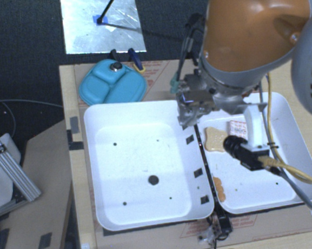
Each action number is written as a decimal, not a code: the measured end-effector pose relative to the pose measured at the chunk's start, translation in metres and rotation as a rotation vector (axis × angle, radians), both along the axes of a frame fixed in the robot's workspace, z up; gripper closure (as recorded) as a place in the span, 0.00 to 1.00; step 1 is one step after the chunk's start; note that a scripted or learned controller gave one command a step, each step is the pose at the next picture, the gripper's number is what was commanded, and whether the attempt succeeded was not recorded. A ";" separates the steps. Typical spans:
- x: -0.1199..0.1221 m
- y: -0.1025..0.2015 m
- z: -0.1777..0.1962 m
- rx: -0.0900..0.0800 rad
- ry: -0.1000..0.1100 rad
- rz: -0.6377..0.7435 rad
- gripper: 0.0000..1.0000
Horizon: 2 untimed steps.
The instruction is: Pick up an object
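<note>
Two white bins [136, 150] are sitting together. The gripper [190, 113] is hovering over their shared rim near a tan slice [214, 139]; I cannot tell its grip state.

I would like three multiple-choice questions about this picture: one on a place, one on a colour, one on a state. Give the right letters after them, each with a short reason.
1. Where is the tan bread-like slice?
A. in the view's left bin
B. in the view's right bin
C. on the bench outside the bins

2. What colour is the lidded container behind the bins?
A. red
B. blue
C. green

3. How does the slice lie?
A. flat on the bin floor
B. lifted high in the air
C. upright on top of the container

Answers:
1 B: it lies just right of the divider between the bins.
2 B: its whole top is light blue.
3 A: it rests on the white floor, and the gripper is beside it, over the divider.
</note>
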<state>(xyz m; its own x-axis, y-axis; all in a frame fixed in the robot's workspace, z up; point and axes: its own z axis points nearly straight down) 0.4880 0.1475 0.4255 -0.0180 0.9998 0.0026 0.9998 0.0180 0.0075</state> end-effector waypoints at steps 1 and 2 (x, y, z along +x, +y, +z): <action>0.001 0.000 0.011 0.001 -0.002 0.007 1.00; -0.001 -0.075 0.087 -0.001 -0.003 -0.023 1.00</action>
<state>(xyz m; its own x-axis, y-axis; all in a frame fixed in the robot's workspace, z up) 0.4869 0.0722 0.5123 0.0054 1.0000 0.0011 0.9999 -0.0055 0.0107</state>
